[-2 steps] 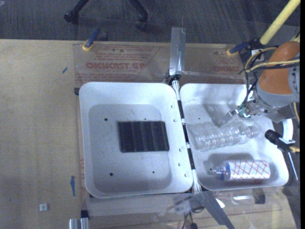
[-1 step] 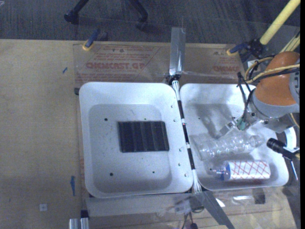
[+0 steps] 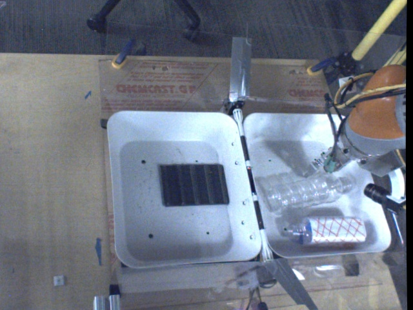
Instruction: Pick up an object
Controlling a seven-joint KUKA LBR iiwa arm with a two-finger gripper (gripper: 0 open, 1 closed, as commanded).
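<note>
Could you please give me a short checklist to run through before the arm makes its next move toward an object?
1. Objects within reach in the right bin: ok; a clear plastic bottle and a red-and-white patterned tube lie there.
2. Gripper over the right bin: ok; it sits just above the bottle's far end.
3. Gripper free of any object: cannot tell; too small and blurred.
4. Bottle and tube apart enough to take one alone: ok; a gap shows between them.
5. Left bin contents: ok; a dark ribbed tray lies flat, away from the arm.
</note>
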